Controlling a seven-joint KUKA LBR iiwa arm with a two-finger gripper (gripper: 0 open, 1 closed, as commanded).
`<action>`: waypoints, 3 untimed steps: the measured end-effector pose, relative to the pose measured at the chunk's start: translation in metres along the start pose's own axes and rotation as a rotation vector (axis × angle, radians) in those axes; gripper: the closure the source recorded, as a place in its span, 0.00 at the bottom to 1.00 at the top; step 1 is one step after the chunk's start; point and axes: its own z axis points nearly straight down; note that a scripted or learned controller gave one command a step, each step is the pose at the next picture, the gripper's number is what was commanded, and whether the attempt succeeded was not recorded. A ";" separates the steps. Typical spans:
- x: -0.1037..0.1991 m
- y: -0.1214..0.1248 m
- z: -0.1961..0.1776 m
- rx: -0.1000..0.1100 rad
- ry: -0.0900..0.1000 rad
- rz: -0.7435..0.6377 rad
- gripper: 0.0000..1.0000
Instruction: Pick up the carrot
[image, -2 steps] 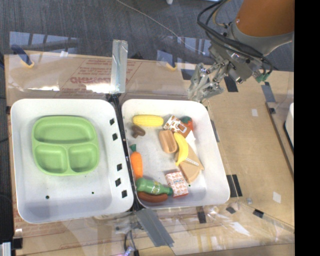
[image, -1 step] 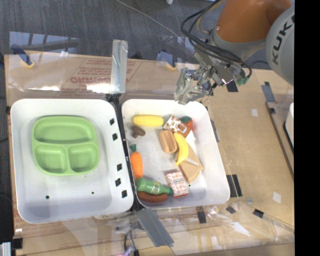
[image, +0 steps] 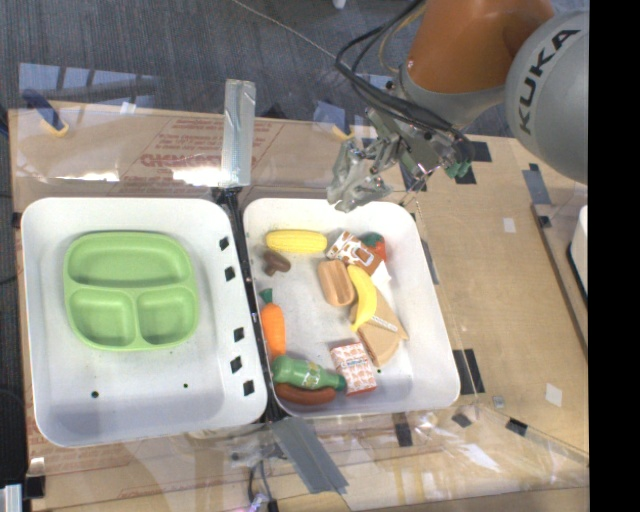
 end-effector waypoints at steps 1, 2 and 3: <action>-0.004 0.007 -0.073 0.005 -0.006 -0.184 1.00; 0.007 -0.012 0.049 -0.005 0.007 0.013 1.00; -0.001 0.001 -0.048 0.006 -0.009 0.112 1.00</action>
